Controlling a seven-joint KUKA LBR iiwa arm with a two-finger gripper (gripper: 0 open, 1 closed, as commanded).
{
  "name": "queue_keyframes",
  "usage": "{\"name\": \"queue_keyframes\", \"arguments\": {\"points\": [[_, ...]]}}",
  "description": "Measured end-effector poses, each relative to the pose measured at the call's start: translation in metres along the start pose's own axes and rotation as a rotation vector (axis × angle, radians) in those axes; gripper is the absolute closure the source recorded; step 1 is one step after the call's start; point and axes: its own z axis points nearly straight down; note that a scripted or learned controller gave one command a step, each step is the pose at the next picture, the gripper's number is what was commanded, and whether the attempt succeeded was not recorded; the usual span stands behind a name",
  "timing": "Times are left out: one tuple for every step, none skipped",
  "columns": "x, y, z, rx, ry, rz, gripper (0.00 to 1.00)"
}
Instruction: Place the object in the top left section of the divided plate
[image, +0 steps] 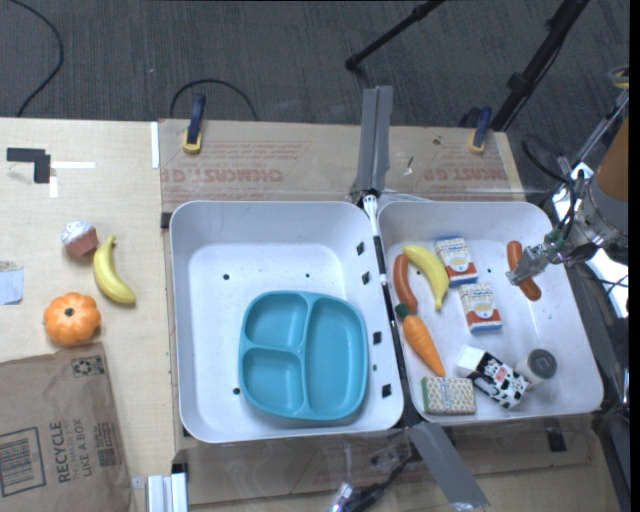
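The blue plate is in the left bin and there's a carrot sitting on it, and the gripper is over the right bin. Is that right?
Not quite. The camera view shows no carrot on the blue plate: the carrot lies in the right bin, beside a banana. The rest is right: the plate is in the left bin, and the gripper is over the right bin.

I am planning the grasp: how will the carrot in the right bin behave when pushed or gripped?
The carrot looks stiff, likely moulded plastic, so probably light. Its round, tapered body may roll in a curve when pushed. The smooth surface could slip from the gripper.
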Motion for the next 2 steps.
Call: {"name": "queue_keyframes", "arguments": {"points": [[0.086,-0.029,-0.01,0.002,0.001,-0.198,1.0],[0.151,0.023,-0.175,0.001,-0.001,-0.094,1.0]]}}
